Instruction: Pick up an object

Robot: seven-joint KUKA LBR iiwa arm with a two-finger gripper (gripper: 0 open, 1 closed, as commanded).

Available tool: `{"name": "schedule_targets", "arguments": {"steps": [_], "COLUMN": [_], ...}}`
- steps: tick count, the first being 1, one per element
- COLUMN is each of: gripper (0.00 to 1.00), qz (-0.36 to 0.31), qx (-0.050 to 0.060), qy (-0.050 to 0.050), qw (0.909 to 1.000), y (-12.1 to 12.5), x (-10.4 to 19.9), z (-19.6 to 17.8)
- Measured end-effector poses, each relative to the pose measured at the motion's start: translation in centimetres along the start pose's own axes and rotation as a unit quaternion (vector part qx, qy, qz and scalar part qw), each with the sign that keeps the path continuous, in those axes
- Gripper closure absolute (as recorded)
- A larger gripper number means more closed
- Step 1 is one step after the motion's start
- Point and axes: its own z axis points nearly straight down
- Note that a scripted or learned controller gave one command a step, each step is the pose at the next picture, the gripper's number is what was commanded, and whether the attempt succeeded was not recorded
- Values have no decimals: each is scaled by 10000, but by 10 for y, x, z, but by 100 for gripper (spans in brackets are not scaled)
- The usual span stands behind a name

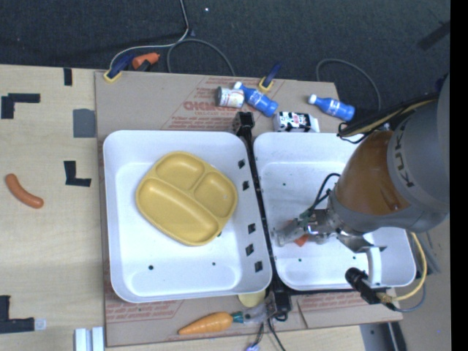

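My gripper (pixel 289 232) reaches low into the right white bin (pixel 322 152), near its left wall, with the grey and orange arm coming in from the right. A small red-orange object (pixel 300 241) lies on the bin floor right under the gripper's tip; I cannot tell whether it is held. A yellow divided plate (pixel 187 196) lies in the left white bin (pixel 117 218), well apart from the gripper.
Behind the bins lie a white bottle (pixel 230 96), two blue bottles (pixel 261 101) (pixel 333 107) and a black-and-white item (pixel 296 121). A toy carrot (pixel 207 324) lies in front of the bins. A sausage (pixel 24 191) rests on the bench at far left.
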Motion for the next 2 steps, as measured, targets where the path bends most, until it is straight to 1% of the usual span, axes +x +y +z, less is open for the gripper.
{"name": "schedule_targets", "arguments": {"steps": [1, 2], "gripper": [0, 100], "qz": [7, 15], "qx": [66, 25], "qy": [20, -9], "qw": [10000, 10000], "y": [23, 24], "x": [-3, -5], "z": [1, -10]}}
